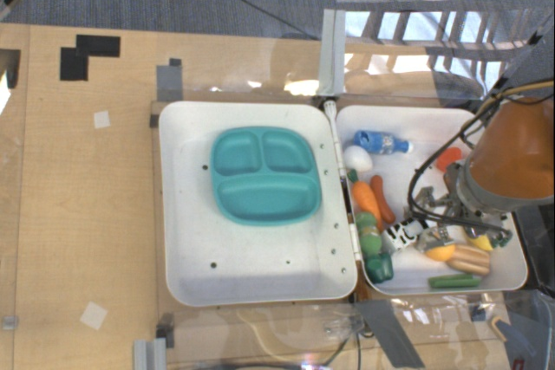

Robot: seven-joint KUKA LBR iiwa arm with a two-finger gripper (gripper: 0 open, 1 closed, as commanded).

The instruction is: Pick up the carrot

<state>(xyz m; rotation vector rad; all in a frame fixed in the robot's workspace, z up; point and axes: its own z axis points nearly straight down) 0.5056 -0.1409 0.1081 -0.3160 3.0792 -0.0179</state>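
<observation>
The carrot (364, 200), orange with a green leafy end toward the near side, lies along the left wall of the right bin (519, 273). A darker orange-red stick (381, 197) lies right beside it. My gripper (431, 217) hangs low over the middle of the right bin, to the right of the carrot and apart from it, just above a small black-and-white toy (401, 232). The arm's orange band (519, 153) and its cables hide much of the wrist.
The right bin also holds a blue bottle (381, 142), a white ball (357, 159), a yellow piece (440, 253), a tan roll (473, 259), a green bean (453, 281) and a green vegetable (379, 268). A teal divided plate (264, 175) sits in the left bin (186, 273).
</observation>
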